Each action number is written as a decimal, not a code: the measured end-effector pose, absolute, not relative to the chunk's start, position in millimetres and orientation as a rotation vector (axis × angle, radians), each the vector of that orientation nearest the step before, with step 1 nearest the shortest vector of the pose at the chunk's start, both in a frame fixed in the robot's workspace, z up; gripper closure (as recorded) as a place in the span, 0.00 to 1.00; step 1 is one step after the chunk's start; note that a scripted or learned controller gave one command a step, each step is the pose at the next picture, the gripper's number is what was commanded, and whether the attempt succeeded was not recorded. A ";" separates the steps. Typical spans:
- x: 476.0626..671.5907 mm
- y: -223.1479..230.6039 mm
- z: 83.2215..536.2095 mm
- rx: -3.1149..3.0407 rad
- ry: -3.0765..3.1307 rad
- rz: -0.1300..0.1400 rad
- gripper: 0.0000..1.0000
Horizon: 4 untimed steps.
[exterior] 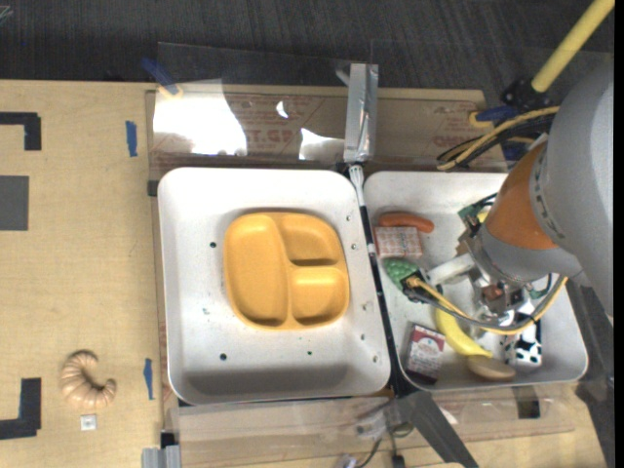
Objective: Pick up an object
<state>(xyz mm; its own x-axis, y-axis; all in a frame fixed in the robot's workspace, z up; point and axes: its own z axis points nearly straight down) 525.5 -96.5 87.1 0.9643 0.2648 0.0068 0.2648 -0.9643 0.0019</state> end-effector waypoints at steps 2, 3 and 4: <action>569.8 -97.5 86.1 3.123 0.321 -0.002 0.00; 569.9 -96.8 95.1 3.124 0.324 -0.005 1.00; 587.9 -80.8 185.3 3.127 0.320 -0.001 1.00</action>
<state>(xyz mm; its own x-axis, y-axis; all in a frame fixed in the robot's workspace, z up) 587.9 -80.8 185.3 0.9793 0.2026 -0.0002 0.2026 -0.9793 -0.0018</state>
